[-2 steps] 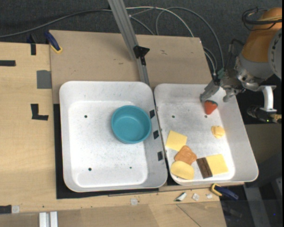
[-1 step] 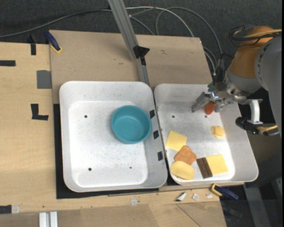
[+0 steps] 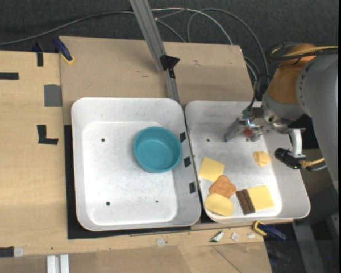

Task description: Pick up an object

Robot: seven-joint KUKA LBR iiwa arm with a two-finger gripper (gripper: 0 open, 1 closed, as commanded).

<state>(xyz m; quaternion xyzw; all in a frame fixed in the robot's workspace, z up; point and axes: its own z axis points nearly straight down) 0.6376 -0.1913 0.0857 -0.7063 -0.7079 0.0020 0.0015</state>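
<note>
Nearest the camera, along the near edge of the right bin, a group of food-like pieces lies together: a yellow oval piece at the near corner, an orange-brown piece touching it from behind, a yellow square just beyond that, and a dark brown bar lying against a second yellow square. A small yellow lump sits apart from this group, nearer the bin's right side. My pincer is low over the far half of the same bin, its dark fingers slanting down toward the bin floor with a red detail just behind them. I cannot tell how far apart the fingers stand, and I see no piece between them. The left bin contains a blue bowl, upright, near its centre-right. My grey arm enters from the right, with the orange band above the wrist.
</note>
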